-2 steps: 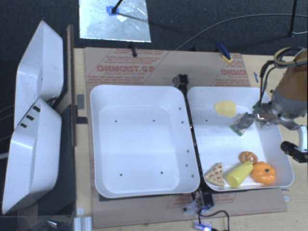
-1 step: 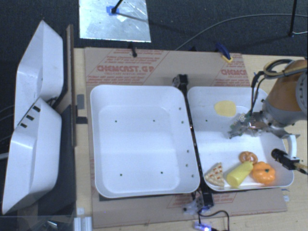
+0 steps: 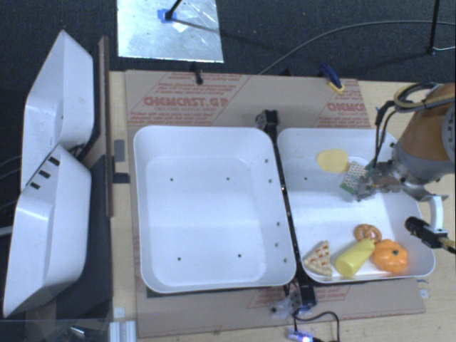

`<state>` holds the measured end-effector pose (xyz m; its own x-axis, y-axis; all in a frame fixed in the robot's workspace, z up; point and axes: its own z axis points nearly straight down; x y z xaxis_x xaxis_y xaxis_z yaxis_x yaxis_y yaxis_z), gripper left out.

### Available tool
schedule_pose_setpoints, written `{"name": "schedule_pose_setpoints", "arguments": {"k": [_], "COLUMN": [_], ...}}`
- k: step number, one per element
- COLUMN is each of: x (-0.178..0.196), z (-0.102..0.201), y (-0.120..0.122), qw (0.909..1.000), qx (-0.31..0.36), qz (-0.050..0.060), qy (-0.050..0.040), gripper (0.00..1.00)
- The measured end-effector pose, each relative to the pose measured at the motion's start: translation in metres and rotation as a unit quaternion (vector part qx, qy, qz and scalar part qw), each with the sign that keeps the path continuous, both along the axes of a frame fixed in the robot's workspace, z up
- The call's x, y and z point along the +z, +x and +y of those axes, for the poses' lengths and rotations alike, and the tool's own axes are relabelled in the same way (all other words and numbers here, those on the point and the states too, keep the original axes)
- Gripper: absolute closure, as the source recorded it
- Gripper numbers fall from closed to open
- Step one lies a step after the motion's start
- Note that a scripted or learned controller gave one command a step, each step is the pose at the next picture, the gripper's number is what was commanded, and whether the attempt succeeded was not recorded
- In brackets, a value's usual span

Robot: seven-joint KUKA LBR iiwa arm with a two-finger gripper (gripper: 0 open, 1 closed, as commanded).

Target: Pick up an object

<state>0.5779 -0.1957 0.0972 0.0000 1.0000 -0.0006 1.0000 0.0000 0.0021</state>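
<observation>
Reaching step: gripper (image 3: pixel 365 184) low in right bin (image 3: pixel 313 212), near yellow disc (image 3: pixel 332 160) at eleven o'clock. Can't tell if jaws open or closed. Pretzel (image 3: pixel 367 231), bottle (image 3: pixel 354 257), orange (image 3: pixel 390 256), pizza (image 3: pixel 318 258) at six. Next: line up, squeeze, lift.

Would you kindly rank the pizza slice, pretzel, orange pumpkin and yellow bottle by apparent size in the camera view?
1. yellow bottle
2. orange pumpkin and pizza slice, too close in apparent size to separate
3. pretzel, clearly smallest

All lie together along the right bin's near edge, so camera distance hardly skews this.
</observation>
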Motion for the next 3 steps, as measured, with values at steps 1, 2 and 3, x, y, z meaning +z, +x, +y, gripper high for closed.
{"name": "schedule_pose_setpoints", "arguments": {"k": [1,2,3], "x": [0.048,0.094,0.142], "z": [0.009,0.004,0.004], "y": [0.0,0.007,0.008], "qw": [1.0,1.0,1.0], "qx": [0.001,0.0,0.0], "qz": [-0.001,-0.001,-0.001], "qy": [-0.0001,-0.0003,-0.0001], "gripper": [1.0,1.0,1.0]}}
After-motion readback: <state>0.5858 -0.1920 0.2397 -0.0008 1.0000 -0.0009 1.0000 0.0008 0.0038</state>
